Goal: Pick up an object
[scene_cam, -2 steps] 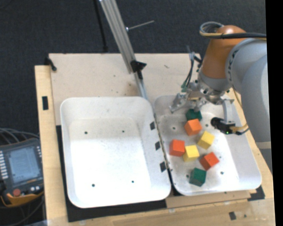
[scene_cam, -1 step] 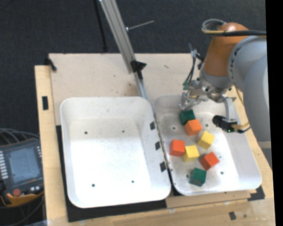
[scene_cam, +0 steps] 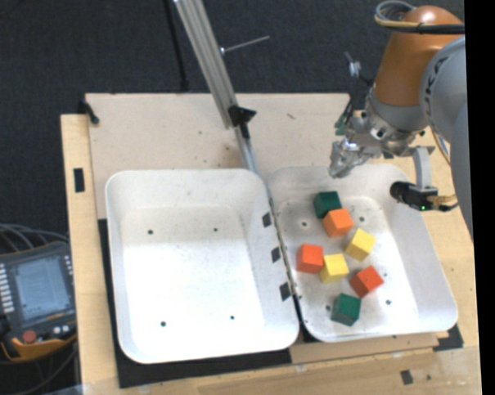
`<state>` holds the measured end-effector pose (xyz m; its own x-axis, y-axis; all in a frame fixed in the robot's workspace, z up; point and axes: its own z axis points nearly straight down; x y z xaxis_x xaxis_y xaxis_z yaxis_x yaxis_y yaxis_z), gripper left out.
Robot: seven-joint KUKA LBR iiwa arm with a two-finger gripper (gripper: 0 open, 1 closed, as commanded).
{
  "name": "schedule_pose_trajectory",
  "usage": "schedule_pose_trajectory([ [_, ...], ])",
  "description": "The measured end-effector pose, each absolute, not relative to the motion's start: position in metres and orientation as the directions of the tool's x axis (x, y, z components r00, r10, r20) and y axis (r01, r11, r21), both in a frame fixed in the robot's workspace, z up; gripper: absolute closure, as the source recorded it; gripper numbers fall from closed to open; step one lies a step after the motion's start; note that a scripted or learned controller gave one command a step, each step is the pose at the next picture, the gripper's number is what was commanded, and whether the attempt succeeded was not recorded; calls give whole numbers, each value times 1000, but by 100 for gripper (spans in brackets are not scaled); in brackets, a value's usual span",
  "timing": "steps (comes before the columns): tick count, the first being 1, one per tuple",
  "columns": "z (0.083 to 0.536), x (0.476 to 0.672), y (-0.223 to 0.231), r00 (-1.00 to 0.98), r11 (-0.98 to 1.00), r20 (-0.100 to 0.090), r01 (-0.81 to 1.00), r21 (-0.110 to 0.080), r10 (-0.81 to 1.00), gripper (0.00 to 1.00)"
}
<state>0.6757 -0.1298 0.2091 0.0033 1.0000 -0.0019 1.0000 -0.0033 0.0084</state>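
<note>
pincer (scene_cam: 343, 165) over far edge of right bin (scene_cam: 436, 303) | grip state: can't tell | nearest blk: dark green cube (scene_cam: 327, 203), just below pincer, apart | nothing seen held

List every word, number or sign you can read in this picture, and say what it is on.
None can be read.
Handheld controller, left of the bench: its screen is too blurred to read.
Blocks and white bins: no markings.
</note>
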Motion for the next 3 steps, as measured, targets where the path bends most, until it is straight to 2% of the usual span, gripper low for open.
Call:
schedule_pose_trajectory([
  [1, 254, 677, -131, -2, 2, -2, 1000, 7, 1000, 100],
  [2, 276, 677, -132, -3, 3, -1, 1000, 5, 1000, 100],
  [3, 261, 658, -88, -5, 5, 0, 1000, -1, 1000, 100],
])
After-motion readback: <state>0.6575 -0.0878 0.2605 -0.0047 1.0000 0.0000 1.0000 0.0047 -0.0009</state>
